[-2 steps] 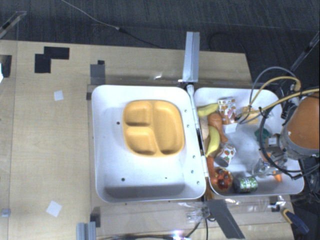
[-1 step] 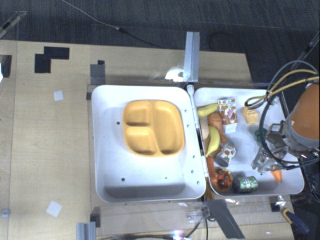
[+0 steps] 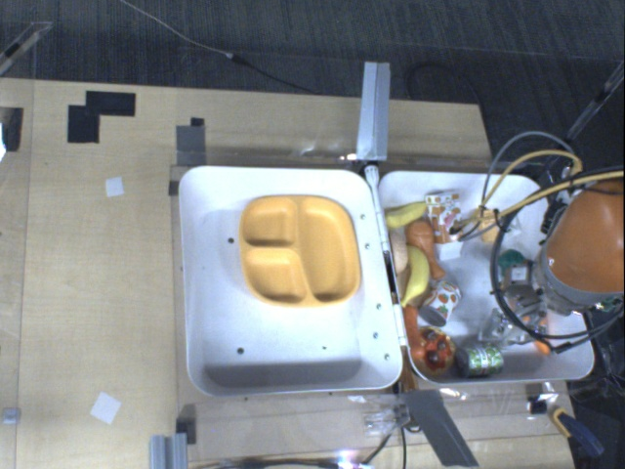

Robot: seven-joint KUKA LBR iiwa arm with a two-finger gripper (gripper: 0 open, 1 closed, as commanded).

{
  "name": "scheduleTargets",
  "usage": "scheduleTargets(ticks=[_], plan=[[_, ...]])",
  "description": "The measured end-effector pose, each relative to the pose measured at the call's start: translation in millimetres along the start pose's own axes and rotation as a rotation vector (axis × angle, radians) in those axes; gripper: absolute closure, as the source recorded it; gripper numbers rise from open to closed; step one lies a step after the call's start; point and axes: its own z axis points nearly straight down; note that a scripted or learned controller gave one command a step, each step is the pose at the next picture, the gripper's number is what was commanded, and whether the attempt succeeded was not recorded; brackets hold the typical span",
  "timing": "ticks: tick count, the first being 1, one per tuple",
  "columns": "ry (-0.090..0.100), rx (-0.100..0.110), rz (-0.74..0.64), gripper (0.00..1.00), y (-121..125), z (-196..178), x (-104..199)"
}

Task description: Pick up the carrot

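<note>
In the right bin [image 3: 576, 364], a long orange piece that looks like the carrot [image 3: 410, 322] lies along the left wall, below the banana [image 3: 418, 274]. The arm's orange band [image 3: 586, 242] hangs over the bin's right half. My gripper [image 3: 510, 328] sits below it among cables, near the bin's front, just above a green can [image 3: 480, 361]. It is well right of the carrot. A small orange sliver [image 3: 540, 345] shows beside the gripper; what it is I cannot tell. The wrist and cables hide the fingertips.
A second banana [image 3: 405, 215], a brownish-orange item [image 3: 421, 234], small printed packets [image 3: 442, 208] and a red-dotted object [image 3: 435, 350] crowd the right bin's left side. The left bin [image 3: 210, 291] holds a yellow divided tray [image 3: 298, 249]. A metal post [image 3: 375, 110] stands behind the bins.
</note>
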Motion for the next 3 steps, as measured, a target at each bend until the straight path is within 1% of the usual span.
scheduleTargets(ticks=[1, 2, 3], plan=[[-0.001, 0.004, -0.001, 0.0, -0.6, 0.7, -0.1], [-0.002, 0.003, 0.207, 0.0, -9.8, 1.1, 27.8], [-0.004, 0.014, 0.203, 1.0, -13.7, -12.0, 25.2]])
